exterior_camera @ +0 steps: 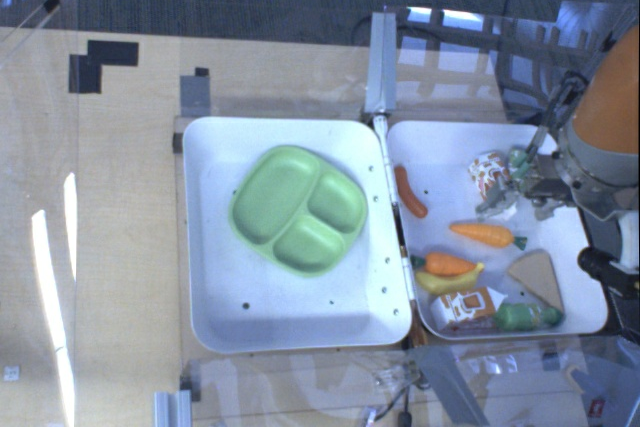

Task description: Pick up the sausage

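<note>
The sausage (409, 192), a short reddish-orange link, lies near the left wall of the right bin (440, 137), pointing up and down the view. My gripper (508, 185) hovers over the upper right part of that bin, well to the right of the sausage and not touching it. It sits just beside a crumpled white and red wrapper (487, 173). The orange-banded wrist (610, 105) rises behind it at the right edge.
A green divided plate (298, 208) rests in the left bin (215, 305). In the right bin lie a carrot (485, 234), a smaller carrot (447, 264) on a yellow banana (447, 281), a tan wedge (537, 276), a small box (467, 306) and a green bottle (527, 317).
</note>
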{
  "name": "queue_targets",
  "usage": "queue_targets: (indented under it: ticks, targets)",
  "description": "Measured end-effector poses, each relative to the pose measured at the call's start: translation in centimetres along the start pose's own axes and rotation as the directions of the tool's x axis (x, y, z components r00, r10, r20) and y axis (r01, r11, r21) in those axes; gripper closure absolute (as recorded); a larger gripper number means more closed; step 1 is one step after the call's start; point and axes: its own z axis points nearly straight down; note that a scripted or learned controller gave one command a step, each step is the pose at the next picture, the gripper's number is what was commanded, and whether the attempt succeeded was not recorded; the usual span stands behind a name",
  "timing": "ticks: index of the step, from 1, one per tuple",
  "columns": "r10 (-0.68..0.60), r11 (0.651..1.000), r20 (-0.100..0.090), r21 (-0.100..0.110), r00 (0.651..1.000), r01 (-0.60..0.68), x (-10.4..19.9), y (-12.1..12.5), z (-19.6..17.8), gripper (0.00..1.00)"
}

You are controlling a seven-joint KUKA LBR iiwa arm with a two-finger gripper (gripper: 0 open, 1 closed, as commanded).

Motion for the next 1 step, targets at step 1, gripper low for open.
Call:
queue_targets:
  ticks: [1]
  targets:
    - [-0.019,1.0,0.001,0.0,1.0,0.019,8.99,4.35,5.83,0.0]
